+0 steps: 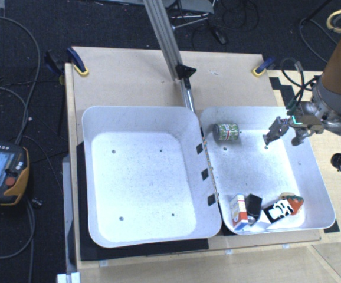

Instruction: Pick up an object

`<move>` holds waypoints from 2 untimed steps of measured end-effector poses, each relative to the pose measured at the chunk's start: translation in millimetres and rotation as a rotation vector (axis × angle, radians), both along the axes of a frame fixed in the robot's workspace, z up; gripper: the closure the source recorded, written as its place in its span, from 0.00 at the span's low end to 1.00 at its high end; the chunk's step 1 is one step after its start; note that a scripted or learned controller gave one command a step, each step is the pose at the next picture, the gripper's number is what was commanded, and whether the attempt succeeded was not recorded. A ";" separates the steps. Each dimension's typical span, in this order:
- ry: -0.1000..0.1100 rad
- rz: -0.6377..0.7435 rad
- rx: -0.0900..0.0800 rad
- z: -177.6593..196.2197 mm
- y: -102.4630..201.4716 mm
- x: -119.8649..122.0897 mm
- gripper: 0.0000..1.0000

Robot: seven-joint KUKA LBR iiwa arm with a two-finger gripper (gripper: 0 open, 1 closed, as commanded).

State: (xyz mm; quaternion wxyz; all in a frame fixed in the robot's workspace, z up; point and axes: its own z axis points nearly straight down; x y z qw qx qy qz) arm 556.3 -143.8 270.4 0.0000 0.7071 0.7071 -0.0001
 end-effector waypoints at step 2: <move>0.004 0.000 0.001 -44.4 1.1 5.4 0.00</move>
